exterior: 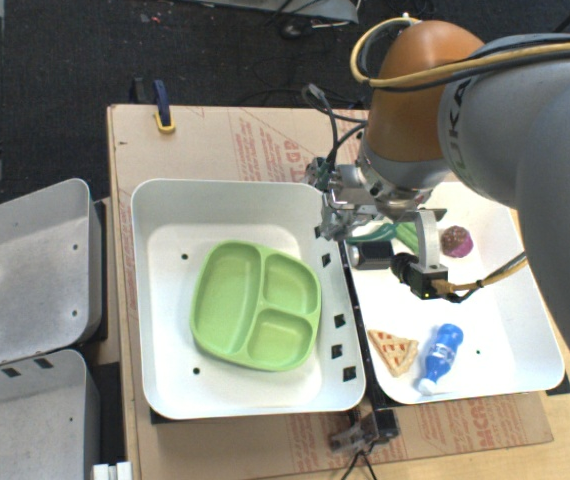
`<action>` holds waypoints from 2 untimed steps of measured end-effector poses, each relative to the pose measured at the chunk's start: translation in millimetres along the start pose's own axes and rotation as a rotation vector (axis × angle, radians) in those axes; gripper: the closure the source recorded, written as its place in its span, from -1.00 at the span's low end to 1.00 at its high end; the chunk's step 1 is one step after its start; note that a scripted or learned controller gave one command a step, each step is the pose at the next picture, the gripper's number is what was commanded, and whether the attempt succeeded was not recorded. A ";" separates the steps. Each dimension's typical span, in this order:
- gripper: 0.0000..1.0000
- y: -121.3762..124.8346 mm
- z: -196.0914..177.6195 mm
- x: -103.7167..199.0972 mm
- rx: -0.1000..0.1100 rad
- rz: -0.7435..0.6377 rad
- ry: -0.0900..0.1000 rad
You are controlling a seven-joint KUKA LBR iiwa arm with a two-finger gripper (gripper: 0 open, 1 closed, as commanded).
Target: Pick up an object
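Note:
My gripper (368, 230) hangs low over the far left part of the right bin (525, 358), close to the wall between the two bins. A green object (393, 234) shows partly from under it; the wrist hides most of it, and I cannot see whether it is held. A maroon round object (456, 240) lies just right of the gripper. Near the front of the right bin lie a tan waffle-like wedge (393, 352) and a blue bottle (439, 356). In the left bin (165, 218) a light green divided plate (256, 306) rests flat.
The grey arm with its orange band (420, 68) covers the far right of the bench and part of the right bin. White bin lids (25, 268) lie off the bench at the left. Cardboard (245, 138) borders the bins at the back.

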State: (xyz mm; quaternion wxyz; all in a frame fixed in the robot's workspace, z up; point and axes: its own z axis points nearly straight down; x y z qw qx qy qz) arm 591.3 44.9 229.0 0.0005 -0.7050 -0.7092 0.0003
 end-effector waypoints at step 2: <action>-1.00 -7.4 -3.7 50.9 -0.001 0.004 0.000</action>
